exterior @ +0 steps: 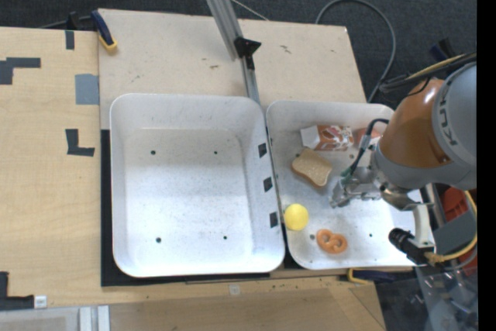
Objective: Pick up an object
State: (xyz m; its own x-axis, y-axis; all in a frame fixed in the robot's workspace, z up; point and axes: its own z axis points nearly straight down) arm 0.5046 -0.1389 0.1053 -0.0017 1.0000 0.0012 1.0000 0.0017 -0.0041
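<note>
The right bin point(310, 114) holds a slice of bread point(311, 168), a red and white packet point(332, 137), a yellow ball point(296, 216) and an orange pretzel point(332, 242). My gripper point(345, 194) hangs low over the middle of that bin, just right of the bread and above the pretzel. Nothing shows between its fingertips. The grey and orange arm point(422, 139) covers the bin's right side.
The left bin point(186, 182) sits beside the right one, sharing a wall with black clips. A slanted metal pole point(221, 0) runs down to the bins' back edge. Cables lie on the dark floor behind.
</note>
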